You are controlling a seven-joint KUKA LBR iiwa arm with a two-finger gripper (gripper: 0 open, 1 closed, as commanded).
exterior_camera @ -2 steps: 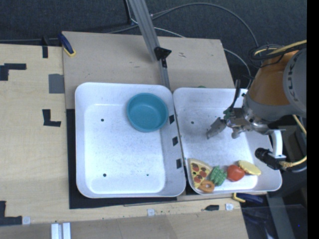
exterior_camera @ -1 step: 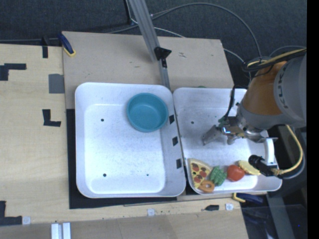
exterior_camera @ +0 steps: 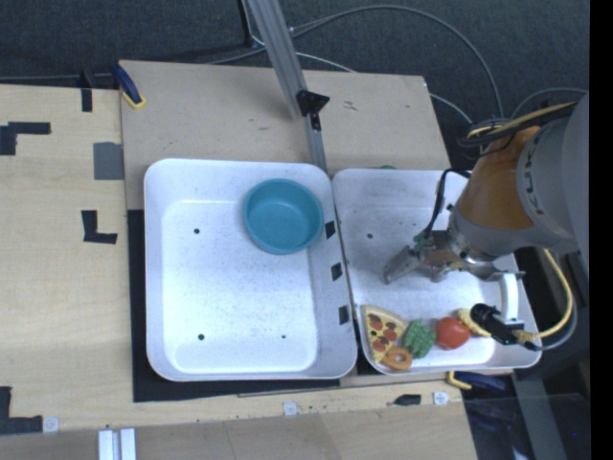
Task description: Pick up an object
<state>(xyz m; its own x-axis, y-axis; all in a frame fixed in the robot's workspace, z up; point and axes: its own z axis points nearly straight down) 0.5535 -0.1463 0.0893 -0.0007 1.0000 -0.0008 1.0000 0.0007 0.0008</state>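
Two white bins, no readable writing on anything.
Pincer [exterior_camera: 402, 266] hangs over bare floor in the right bin [exterior_camera: 383, 209], fingers apparently closed on nothing; pizza slice [exterior_camera: 383, 333], green piece [exterior_camera: 418, 337] and tomato [exterior_camera: 452, 333] crowd that bin's near edge, partly blurred. Blue bowl [exterior_camera: 283, 216] sits at the left bin's [exterior_camera: 192, 286] far right corner.

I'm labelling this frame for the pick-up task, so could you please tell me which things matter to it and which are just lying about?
In play:
- gripper
- pizza slice
- green toy
- red toy
- blue bowl
- right bin
- left bin

Lying about:
- black tape marks
- cables
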